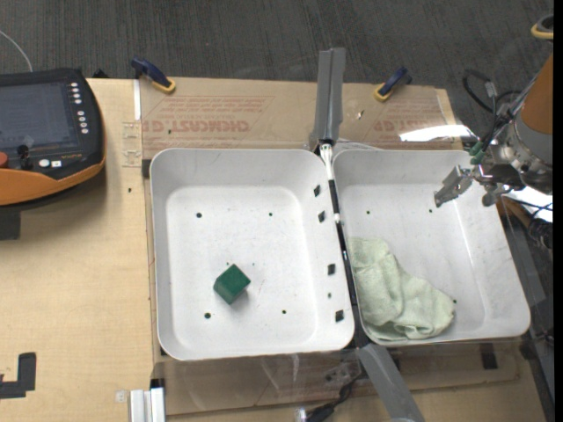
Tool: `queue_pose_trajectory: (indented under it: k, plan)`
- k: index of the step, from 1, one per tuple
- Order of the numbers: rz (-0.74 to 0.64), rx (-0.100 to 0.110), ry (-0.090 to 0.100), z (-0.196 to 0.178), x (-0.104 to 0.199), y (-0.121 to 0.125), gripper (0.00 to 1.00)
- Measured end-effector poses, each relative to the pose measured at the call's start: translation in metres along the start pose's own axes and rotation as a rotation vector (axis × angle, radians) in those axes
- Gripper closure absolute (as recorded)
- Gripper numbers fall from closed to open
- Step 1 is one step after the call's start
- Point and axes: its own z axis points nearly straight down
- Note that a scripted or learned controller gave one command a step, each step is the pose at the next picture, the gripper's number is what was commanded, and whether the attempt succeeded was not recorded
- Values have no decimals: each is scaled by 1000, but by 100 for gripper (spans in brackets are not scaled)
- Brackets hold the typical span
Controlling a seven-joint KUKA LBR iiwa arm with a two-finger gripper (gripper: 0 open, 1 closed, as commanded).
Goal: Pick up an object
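Hand spread apart, holding nothing, above right bin beyond cloth.

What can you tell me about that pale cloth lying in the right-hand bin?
The cloth is a pale, greenish-white piece of soft fabric, like a small towel, crumpled into a loose heap with folds and creases. It lies on the floor of the right bin, in the near left corner, its edge against the wall by the divider between the two bins. Nothing rests on it, and the gripper hangs well apart from it, over the bin's far right side.
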Motion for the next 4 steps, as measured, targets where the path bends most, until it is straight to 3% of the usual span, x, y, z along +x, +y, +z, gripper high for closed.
queue_pose_trajectory:
  k: [1,2,3,4]
  plan:
    - [132,0,1,136,55,-50,0]
    - [-235,-2,-1,38,139,-25,0]
    - [-302,-1,-1,35,219,37,0]
    - [-302,-1,-3,26,218,37,100]
